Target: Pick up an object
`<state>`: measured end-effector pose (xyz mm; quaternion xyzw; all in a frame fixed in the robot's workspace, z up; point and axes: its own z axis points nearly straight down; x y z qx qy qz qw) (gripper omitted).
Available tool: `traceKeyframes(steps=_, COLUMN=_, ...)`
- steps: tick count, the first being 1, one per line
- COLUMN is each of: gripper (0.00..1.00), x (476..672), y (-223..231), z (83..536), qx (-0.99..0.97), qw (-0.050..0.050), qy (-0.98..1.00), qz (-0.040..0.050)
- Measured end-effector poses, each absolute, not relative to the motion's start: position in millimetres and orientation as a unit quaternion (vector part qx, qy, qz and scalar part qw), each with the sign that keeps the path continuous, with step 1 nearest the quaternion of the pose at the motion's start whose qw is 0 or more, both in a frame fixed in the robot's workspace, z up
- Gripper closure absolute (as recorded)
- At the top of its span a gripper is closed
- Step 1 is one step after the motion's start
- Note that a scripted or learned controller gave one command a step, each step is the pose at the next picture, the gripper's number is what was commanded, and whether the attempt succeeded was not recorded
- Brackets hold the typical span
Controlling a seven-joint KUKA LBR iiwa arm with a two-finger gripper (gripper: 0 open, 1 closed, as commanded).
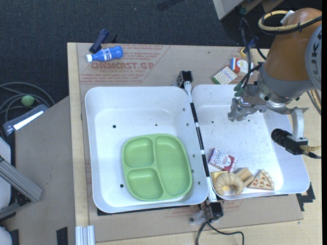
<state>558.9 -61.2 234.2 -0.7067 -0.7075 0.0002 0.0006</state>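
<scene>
My gripper [239, 112] hangs over the far part of the right bin [232, 93], with bare bin floor under it and nothing seen between its fingers. Near that bin's front edge lie a small pink-and-white carton [222, 159], a tan croissant [229, 182], a small biscuit-coloured piece [244, 175] and a toy pizza slice [261, 180]. All of these lie well in front of the gripper. A green sectioned plate [155, 166] rests in the left bin [102, 111].
On the cardboard behind the bins lie a blue-and-white bottle [105, 53] and a small colourful box [225, 75]. A black divider strip [195, 125] runs between the two bins.
</scene>
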Motion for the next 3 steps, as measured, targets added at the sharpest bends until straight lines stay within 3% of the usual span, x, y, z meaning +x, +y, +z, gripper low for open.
traceKeyframes(steps=1, gripper=0.0, x=559.0, y=-62, z=235, qx=-0.707, qw=0.0, qy=-0.707, qz=0.0002)
traceKeyframes(steps=2, gripper=0.0, x=581.2, y=-123, z=206, qx=-0.708, qw=-0.001, qy=-0.707, qz=0.0002)
traceKeyframes(steps=3, gripper=0.0, x=499.1, y=-108, z=181, qx=-0.707, qw=0.001, qy=-0.707, qz=0.0005)
